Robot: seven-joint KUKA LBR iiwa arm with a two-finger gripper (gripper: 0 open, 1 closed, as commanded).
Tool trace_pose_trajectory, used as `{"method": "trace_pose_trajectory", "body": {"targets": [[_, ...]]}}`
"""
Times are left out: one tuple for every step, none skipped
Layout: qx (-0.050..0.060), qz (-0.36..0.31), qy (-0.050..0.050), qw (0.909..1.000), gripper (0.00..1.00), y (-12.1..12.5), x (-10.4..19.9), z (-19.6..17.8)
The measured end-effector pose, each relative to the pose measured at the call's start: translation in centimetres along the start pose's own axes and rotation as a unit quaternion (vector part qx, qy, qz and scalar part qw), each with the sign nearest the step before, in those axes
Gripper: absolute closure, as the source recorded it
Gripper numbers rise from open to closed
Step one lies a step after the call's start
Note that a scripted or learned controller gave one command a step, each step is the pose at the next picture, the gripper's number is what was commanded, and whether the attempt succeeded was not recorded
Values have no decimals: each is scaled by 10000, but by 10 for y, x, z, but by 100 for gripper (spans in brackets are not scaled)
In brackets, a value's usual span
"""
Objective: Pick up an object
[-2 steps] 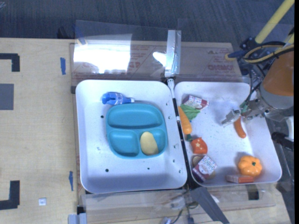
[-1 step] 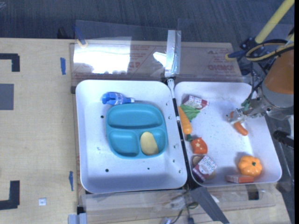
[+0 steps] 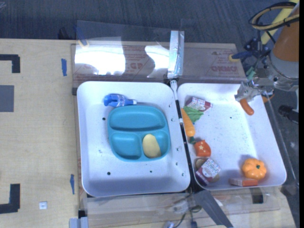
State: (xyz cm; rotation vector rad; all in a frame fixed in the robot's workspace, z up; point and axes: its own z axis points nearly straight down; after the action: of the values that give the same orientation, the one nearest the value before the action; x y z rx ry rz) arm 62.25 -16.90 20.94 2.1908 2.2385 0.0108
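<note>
My gripper hangs over the far right corner of the right bin. A small orange sausage-shaped piece sits right under its tip, touching it; whether it is gripped or lying on the bin floor is unclear. Also in the right bin are a carrot, a green leaf, a white-and-red packet, a red tomato-like piece, a second packet, an orange pumpkin and a thin reddish stick.
The left bin holds a teal divided tray with a yellow oval piece in its lower right compartment, and a blue item behind it. A raised divider separates the bins. Cables hang at the top right.
</note>
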Motion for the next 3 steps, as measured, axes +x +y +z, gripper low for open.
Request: {"method": "trace_pose_trajectory", "body": {"targets": [[93, 270, 10, 9996, 100, -49, -36, 68], [66, -96, 15, 9999, 100, -63, -37, 82], [42, 494, 11, 9988, 100, -53, -42, 122]]}}
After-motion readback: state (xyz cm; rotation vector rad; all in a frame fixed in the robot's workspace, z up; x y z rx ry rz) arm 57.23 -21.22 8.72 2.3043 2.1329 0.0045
